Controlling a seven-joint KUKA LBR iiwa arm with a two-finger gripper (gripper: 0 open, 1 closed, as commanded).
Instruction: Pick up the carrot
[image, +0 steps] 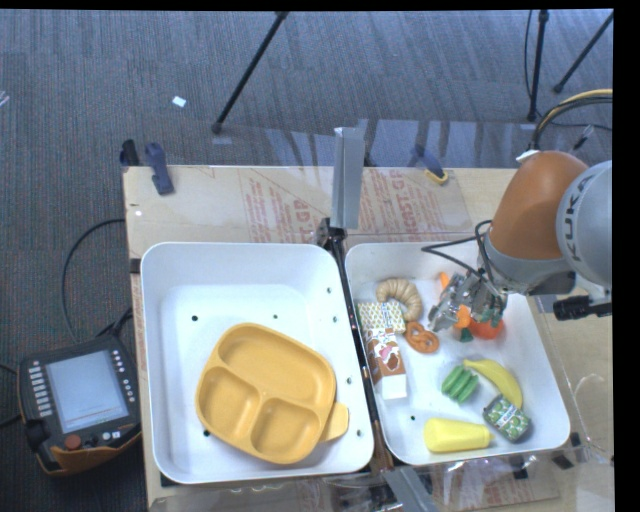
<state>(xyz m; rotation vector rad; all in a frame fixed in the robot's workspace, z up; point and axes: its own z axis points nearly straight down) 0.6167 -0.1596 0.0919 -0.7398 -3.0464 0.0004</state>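
Claw (458, 303) was down in the right bin (550, 360), fingers slightly spread, tips right at the carrot (477, 321) near the bin's upper right; couldn't tell if it truly gripped. Pretzel (422, 338) lay just left of it, banana (497, 378) and green beans (460, 382) below. Yellow tray (265, 392) sat in the left bin (170, 300).

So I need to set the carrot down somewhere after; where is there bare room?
Left bin: bare floor along its back wall and left wall, around the yellow tray. Right bin: crowded; the end effector hangs over the toys, with little bare floor.
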